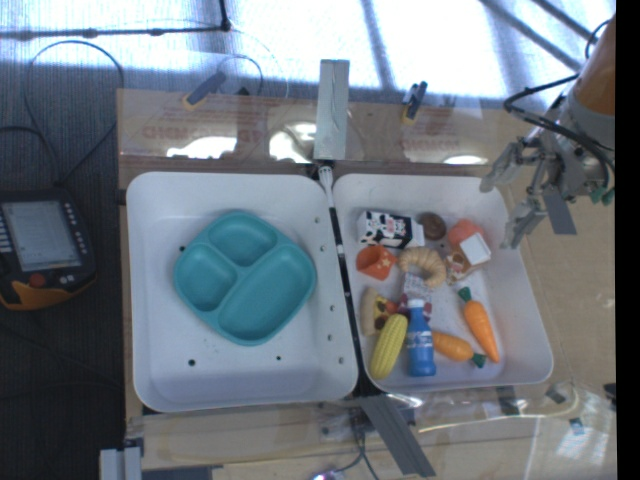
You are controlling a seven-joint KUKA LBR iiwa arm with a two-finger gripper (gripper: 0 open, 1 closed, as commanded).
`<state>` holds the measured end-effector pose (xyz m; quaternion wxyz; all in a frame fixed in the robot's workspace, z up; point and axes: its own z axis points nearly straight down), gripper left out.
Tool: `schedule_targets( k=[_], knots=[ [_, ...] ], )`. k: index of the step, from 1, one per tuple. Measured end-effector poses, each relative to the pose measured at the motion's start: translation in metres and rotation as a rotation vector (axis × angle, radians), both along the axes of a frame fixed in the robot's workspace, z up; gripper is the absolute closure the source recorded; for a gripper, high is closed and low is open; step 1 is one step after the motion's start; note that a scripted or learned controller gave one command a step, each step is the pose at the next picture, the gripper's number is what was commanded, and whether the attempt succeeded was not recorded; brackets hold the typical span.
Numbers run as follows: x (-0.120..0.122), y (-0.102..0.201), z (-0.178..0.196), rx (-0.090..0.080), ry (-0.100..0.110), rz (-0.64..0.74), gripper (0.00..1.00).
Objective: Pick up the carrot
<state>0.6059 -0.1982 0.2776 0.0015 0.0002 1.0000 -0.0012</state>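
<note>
Orange carrot (480,329) in right bin (530,353)

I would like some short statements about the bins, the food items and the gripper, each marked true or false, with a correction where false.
1. The teal divided plate lies in the left bin. True.
2. The carrot lies on the plate. False: it lies in the right bin, near its right wall.
3. The gripper holds the carrot. False: it hovers over the right bin's upper right corner, and nothing shows between its fingers.
4. The blue bottle lies between the corn cob and the carrot. True.
5. The corn cob is at the far end of the right bin. False: it lies near the front edge.
</note>
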Motion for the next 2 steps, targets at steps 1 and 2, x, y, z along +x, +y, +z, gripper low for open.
schedule_targets(
  k=[1,2],
  knots=[
    [-0.032,0.019,-0.148,0.005,0.011,0.226,0.00],
    [-0.096,-0.007,-0.186,-0.002,-0.009,0.236,0.00]
  ],
)
